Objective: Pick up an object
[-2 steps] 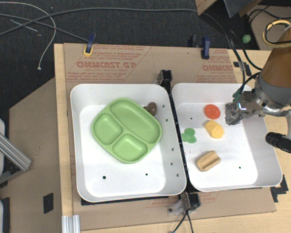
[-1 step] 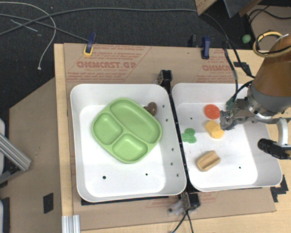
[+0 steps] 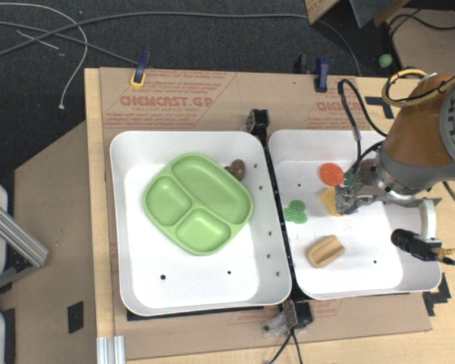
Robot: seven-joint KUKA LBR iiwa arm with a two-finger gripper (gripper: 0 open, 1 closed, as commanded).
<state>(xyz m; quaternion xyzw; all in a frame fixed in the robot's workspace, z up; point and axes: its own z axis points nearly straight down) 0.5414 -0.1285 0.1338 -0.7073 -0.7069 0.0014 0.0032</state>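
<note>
The gripper (image 3: pixel 347 200) is down in the right bin (image 3: pixel 379 271), right at a yellow piece (image 3: pixel 331 201) that pokes out just to its left. How far the jaws stand open cannot be told from this slant, nor whether the yellow piece sits between them or merely beside them.

The main risk, as I judge it, is a miss: if the jaws close beside the yellow piece and not around it, they will nudge it away and lift nothing. The orange piece (image 3: pixel 332 174) lies just above and left of the jaws, close enough to be knocked or pinched along with the target. The green piece (image 3: pixel 296 212) lies farther left, and the tan block (image 3: pixel 325 250) below and left, both apart from the jaws and less likely to interfere.

Count: two white bins; four small items in the right bin; in the left bin (image 3: pixel 136 226), one green tray (image 3: pixel 199 203) and one small brown item (image 3: pixel 236 170) at its edge.
</note>
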